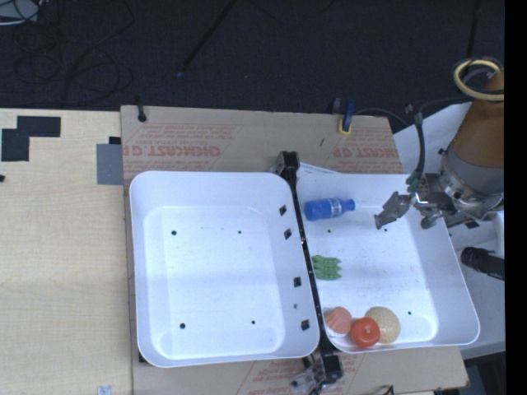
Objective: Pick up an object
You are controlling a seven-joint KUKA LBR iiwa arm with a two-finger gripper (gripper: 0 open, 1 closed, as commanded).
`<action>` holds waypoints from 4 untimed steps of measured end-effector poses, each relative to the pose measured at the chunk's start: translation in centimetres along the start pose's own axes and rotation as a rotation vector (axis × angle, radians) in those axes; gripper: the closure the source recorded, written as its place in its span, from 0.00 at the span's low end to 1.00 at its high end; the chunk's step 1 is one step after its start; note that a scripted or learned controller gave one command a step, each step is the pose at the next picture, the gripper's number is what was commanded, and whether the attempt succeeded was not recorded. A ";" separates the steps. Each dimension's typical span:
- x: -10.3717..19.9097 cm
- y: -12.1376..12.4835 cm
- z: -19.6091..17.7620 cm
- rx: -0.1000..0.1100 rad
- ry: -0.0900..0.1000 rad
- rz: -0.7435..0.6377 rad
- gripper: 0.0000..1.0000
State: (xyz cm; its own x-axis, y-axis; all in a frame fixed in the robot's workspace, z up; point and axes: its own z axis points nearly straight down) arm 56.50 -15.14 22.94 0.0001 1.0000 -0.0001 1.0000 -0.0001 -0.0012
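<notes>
Gripper (395, 210) above right bin (449, 303), glossy blue bottle (328, 209), ridged green piece (326, 267)

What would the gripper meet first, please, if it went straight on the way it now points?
Probably the blue plastic bottle: the gripper points left across the right white bin toward it, though its height is unclear.

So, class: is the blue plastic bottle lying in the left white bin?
No, the blue plastic bottle lies in the right white bin, near its back edge.

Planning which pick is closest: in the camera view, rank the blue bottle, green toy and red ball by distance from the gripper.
1. Blue bottle, upper left of the right bin, nearest the gripper.
2. Green toy, by the divider.
3. Red ball, bottom edge, farthest.
</notes>
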 end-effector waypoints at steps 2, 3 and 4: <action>0.9 -6.4 7.4 0.014 0.005 0.001 1.00; -3.8 -4.8 -11.9 -0.017 -0.008 0.001 1.00; -5.1 -9.2 -6.3 0.005 0.002 0.003 1.00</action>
State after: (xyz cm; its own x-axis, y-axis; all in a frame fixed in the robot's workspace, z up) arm 47.35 -20.21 29.22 0.0026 1.0000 0.0016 1.0000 -0.0026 -0.0066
